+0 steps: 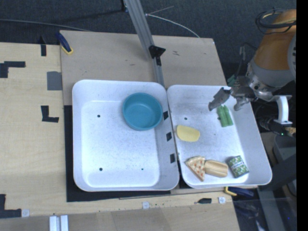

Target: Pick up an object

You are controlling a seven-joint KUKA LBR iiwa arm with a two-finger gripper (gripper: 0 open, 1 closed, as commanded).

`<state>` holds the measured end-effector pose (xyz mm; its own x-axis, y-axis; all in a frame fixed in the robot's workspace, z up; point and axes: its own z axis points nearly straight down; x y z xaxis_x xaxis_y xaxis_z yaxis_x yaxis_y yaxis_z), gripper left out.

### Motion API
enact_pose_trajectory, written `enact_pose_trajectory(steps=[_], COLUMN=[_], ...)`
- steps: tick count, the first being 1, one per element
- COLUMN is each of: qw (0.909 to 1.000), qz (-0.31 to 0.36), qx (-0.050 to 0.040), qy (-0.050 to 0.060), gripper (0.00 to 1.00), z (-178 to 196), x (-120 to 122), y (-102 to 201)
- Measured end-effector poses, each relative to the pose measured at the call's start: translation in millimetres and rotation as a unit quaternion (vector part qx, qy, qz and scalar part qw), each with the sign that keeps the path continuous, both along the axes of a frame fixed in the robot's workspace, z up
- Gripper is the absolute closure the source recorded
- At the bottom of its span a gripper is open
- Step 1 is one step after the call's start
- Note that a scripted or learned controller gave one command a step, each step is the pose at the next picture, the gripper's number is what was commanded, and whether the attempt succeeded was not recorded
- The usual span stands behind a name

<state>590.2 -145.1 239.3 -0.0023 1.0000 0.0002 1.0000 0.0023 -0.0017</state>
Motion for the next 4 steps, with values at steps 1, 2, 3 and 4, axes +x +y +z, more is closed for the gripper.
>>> enact_pose_trajectory(steps=[1, 2, 3, 4], qw=[1.0, 1.0, 1.0, 1.0], qz=[-0.001, 0.0, -0.001, 0.0], qx=[-0.0004, 0.0003, -0.0005, -0.0007], qy=[0.002, 0.003, -0.003, -0.005], gripper=[0.0, 0.0, 0.0, 1.0], z=[-44.2, -106.1, -149.2, -136.8], x=[-3.4, -9.0, -7.4, -5.8], y=[-1.8, 5.8, 6.0, 6.8])
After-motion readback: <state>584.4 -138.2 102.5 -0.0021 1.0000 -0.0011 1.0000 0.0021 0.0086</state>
